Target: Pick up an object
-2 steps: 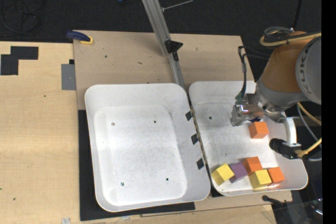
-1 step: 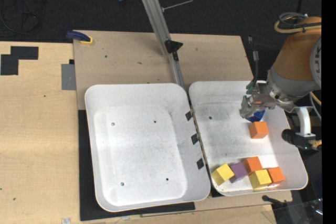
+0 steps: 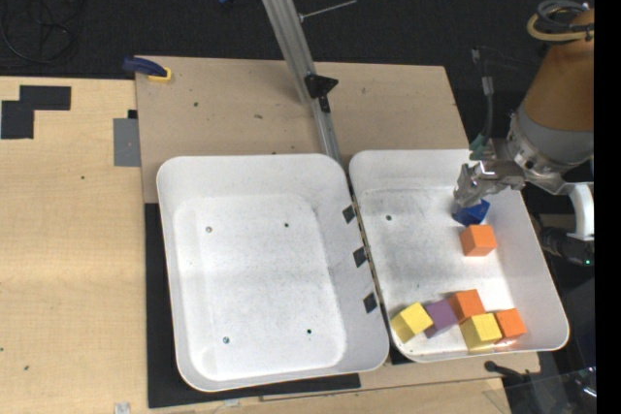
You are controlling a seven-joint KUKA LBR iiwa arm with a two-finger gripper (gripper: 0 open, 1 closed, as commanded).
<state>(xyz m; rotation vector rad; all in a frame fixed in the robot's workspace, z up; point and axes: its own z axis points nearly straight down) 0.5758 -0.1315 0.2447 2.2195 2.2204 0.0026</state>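
Gripper [image 3: 473,194] low over right bin [image 3: 543,301], near its far edge, right above blue block [image 3: 473,211]; can't tell its state or any hold. Orange block [image 3: 477,239] just beside. Other blocks [image 3: 456,315] bunched at near edge, likely harder picks

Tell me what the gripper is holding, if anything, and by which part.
It cannot be told. The two-finger gripper sits directly over a small blue block in the right white bin, touching or nearly so, but a grip isn't visible.
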